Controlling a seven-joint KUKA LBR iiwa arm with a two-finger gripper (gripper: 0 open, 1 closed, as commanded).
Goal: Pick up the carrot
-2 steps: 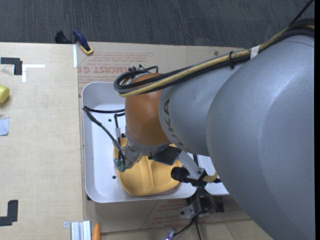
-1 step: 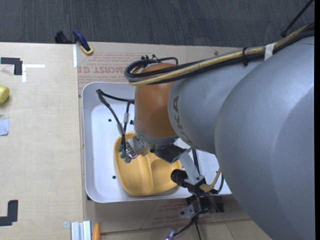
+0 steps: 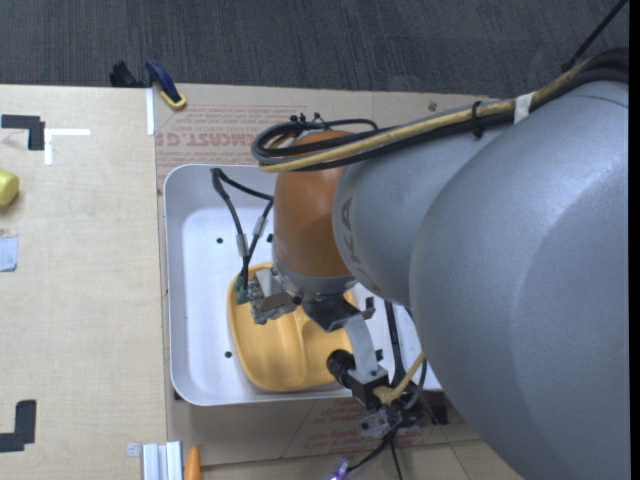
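Arm (image 3: 520,268): the grey body fills the right of the view, nearest the camera, with its orange band (image 3: 305,218) above the wrist; it reaches down into the white bin (image 3: 190,268).
Cables: a black and yellow bundle (image 3: 400,133) runs along the arm's top and loops over the orange band.
Tool (image 3: 275,303): it sits low in the bin over a yellow object; how far it is open, and whether it grips anything, I cannot tell.
Yellow object (image 3: 275,353): a large, rounded, pale yellow-orange shape lying on the bin's floor, partly under the wrist.
Carrot: I cannot pick it out for certain; the arm covers much of the bin.
Worktop (image 3: 80,318): pale wood, with black markers and a small yellow thing (image 3: 6,188) at the left edge.
Far edge: a blue and yellow clamp (image 3: 165,85), then dark carpet (image 3: 300,18) beyond.
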